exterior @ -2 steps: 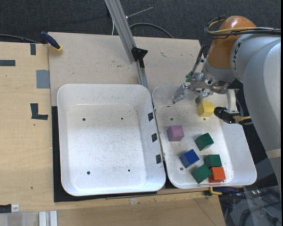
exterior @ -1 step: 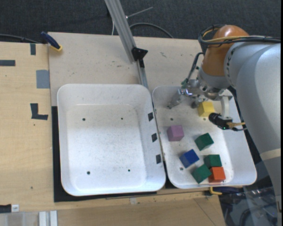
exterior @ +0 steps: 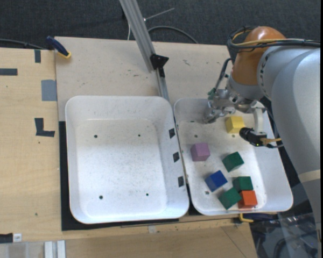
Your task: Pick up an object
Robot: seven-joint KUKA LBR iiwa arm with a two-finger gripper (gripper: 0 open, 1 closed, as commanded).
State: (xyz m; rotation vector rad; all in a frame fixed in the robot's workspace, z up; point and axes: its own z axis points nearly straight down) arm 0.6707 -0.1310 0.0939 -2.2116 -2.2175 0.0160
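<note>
The gripper (exterior: 212, 113) is low in the far corner of the right bin (exterior: 274, 200); I cannot tell how its jaws stand. A yellow block (exterior: 235, 124) lies just beside it. Nearer to me are a purple block (exterior: 199, 151), a blue block (exterior: 216, 180), three green blocks (exterior: 233, 161) and an orange block (exterior: 248, 199). The left bin (exterior: 75, 144) stands beside it on the bench (exterior: 21, 160).

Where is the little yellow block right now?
The yellow block sits in the right bin, near its far edge, just right of the gripper and farther back than the purple block.
</note>
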